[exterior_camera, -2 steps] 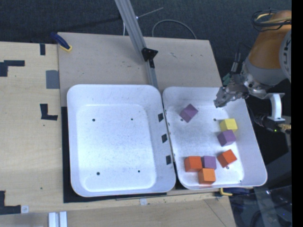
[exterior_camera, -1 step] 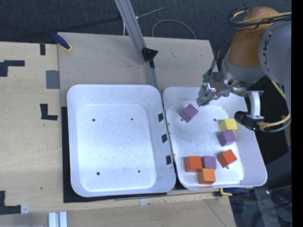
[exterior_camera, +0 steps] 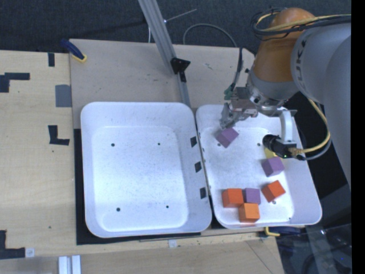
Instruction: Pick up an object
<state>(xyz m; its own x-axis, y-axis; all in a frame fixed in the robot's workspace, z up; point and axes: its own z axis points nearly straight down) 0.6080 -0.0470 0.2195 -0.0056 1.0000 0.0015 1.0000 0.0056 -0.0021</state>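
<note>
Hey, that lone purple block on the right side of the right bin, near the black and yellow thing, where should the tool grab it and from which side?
Probably straight from above, closing on two opposite side faces of the purple block. It lies flat, apart from the orange block below it, so its sides look free. The right bin wall is close on the right, so turning the fingers to avoid it seems wise.

A pale wooden desk [exterior_camera: 125, 79] carries two shallow white bins side by side. The left bin [exterior_camera: 140, 164] shows dark specks on its floor. A slanted metal pole [exterior_camera: 157, 27] crosses the upper desk, and a blue-and-yellow clamp [exterior_camera: 74, 50] sits near its far left corner.
</note>
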